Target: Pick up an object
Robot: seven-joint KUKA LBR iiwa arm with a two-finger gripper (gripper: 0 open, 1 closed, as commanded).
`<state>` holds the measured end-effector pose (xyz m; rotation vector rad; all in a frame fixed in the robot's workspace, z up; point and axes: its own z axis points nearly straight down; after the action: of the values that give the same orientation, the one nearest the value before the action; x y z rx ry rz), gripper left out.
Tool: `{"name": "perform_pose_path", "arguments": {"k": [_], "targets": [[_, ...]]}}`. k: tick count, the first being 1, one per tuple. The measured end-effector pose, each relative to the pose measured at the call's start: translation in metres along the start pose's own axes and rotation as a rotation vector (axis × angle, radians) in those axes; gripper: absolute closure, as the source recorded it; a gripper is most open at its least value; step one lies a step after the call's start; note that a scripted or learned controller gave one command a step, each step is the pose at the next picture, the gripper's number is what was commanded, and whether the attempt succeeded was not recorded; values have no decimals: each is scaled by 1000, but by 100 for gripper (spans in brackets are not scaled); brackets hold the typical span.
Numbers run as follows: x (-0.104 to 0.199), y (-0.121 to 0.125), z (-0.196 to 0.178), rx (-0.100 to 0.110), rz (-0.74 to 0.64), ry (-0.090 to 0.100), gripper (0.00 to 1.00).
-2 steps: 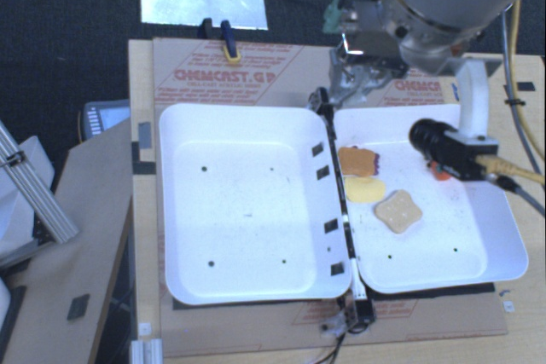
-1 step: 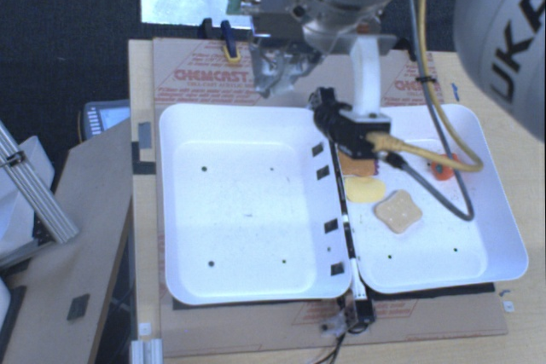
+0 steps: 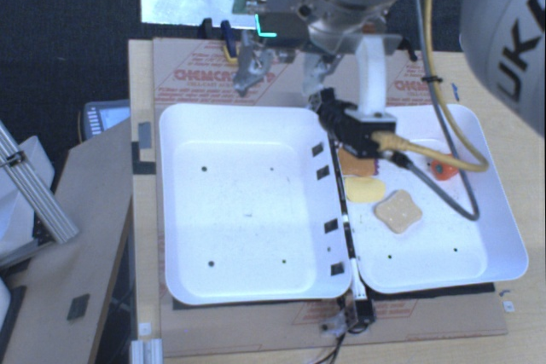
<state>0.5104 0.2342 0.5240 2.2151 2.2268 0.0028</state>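
The jaws stand wide apart with nothing between them, above the back rim of the left bin (image 3: 239,108). In the right bin (image 3: 478,256) lie a tan toast (image 3: 398,211) and, just beside it, a yellow disc (image 3: 365,189). An orange piece (image 3: 358,164) is half hidden under the robot. A small red thing (image 3: 443,170) is too covered to make out.

It looks like a robotics lab: a grey industrial arm (image 3: 512,38) hangs over two white bins (image 3: 239,209) on a cardboard-covered bench (image 3: 196,74), beside an aluminium rail (image 3: 38,193).
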Motion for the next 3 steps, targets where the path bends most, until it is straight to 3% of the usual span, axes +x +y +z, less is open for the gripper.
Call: {"name": "perform_pose_path", "arguments": {"k": [1,2,3], "targets": [[0,0,-11,-3,-5,1,100],[0,0,-11,-1,-6,1,0],[0,0,-11,-1,-6,1,0]]}}
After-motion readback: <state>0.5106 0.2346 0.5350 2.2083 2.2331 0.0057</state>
